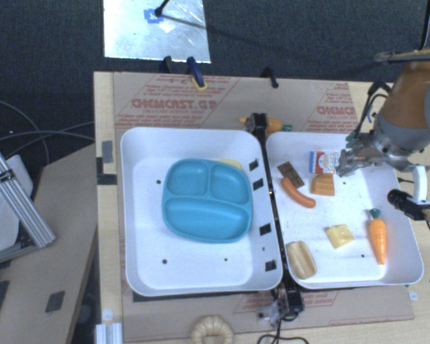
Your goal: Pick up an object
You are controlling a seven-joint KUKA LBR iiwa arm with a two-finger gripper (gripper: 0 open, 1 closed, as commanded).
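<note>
Claw (342, 165) beside carton (319, 161) (red-white-blue)

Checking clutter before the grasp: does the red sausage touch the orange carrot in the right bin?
Apart. The camera view shows the red sausage and the orange carrot separated by bare white bin floor.

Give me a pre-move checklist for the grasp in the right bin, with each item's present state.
1. Gripper over the right bin: ok.
2. Target close by: ok, red-and-white carton and brown block lie beside it.
3. Something held between the jaws: cannot tell.
4. Carrot, sausage, cheese piece away from the gripper: ok.
5. Blue tray in the left bin, out of the way: ok.
</note>
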